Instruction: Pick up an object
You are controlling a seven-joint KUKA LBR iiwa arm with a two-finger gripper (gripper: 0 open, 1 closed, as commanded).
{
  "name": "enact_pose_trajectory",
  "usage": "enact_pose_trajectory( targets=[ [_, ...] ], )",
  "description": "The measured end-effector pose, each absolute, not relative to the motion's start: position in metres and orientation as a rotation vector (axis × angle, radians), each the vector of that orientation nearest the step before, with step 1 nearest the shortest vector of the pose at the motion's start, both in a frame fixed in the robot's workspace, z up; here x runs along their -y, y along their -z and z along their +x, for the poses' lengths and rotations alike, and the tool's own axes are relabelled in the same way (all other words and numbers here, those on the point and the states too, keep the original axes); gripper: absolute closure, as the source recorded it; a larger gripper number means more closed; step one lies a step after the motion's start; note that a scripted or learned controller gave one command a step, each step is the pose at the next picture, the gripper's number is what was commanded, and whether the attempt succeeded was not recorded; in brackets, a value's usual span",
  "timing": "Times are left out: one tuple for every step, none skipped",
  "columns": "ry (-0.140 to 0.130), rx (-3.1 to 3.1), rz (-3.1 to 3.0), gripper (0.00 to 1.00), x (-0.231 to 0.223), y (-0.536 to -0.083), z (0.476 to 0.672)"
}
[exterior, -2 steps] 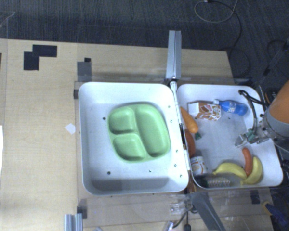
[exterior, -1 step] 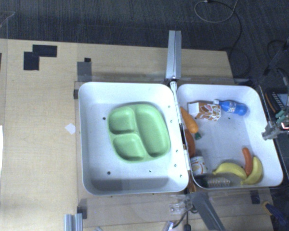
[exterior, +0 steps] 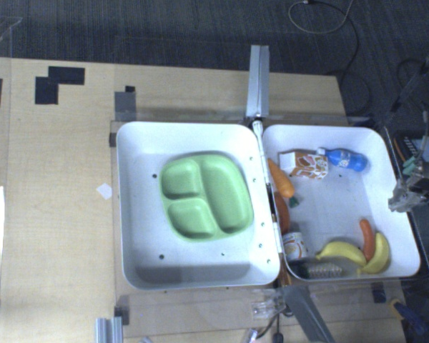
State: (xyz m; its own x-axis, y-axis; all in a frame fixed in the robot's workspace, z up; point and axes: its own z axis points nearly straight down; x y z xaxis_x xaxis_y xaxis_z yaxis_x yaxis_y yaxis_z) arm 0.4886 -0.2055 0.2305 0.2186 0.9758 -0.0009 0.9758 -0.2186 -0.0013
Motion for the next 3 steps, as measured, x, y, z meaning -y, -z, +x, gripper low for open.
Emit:
enact_pose_trajectory(
  targets=[
    [-0.003,1.725,-2.627,1.00,0.200,-0.242,0.489],
    [-0.002,1.835,-2.553,1.00,0.192,-0.378,0.509],
    [-0.002,1.835,-2.553,0.00,0.192,-0.378,0.509]
  ],
)
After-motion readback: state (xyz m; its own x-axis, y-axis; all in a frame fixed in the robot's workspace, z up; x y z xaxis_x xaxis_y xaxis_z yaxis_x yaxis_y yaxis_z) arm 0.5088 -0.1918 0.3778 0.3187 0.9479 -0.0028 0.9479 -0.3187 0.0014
